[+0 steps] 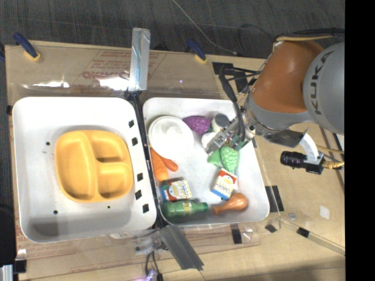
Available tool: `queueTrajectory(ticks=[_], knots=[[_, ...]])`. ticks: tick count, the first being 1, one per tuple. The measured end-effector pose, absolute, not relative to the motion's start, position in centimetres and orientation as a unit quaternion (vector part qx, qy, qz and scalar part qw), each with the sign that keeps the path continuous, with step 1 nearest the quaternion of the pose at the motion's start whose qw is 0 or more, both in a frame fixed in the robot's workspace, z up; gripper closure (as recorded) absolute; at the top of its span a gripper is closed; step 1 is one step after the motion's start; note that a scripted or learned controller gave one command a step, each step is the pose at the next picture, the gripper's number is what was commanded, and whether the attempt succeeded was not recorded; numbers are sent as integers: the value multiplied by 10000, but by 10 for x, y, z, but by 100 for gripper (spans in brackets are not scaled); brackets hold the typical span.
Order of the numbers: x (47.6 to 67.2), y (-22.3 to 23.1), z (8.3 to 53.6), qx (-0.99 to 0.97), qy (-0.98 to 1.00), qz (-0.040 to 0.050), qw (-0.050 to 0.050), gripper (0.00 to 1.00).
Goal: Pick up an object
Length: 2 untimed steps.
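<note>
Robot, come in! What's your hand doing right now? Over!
Hand low in right bin, over green toy. Nothing visibly gripped. Carton, purple toy, white bowl crowd close.

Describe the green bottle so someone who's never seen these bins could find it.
Look in the right bin, along its near wall. The green bottle lies on its side there, just below a small carton. It is the only dark green, long thing there.

Pretty clearly a robotics lab, not anyone's kitchen. You've got a big KUKA arm (304, 86) parked at a plywood bench (304, 239), two white bins (35, 157) taped down with black tape, blue clamps (26, 47) on the back edge, a loose cable (187, 16) on the dark carpet, and toy food (184, 206) as props.
</note>
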<state>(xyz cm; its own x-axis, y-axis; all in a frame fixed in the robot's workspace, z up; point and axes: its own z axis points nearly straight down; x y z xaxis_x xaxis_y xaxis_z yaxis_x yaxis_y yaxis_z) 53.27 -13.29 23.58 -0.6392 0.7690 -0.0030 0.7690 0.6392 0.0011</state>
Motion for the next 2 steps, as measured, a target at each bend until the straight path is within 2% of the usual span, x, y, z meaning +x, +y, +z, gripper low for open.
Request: queueTrajectory(ticks=[1, 2], knots=[[494, -103, 268, 4768, 8790, -2, -2, 100], [556, -90, 289, 5431, 8396, -5, 4, 100]])
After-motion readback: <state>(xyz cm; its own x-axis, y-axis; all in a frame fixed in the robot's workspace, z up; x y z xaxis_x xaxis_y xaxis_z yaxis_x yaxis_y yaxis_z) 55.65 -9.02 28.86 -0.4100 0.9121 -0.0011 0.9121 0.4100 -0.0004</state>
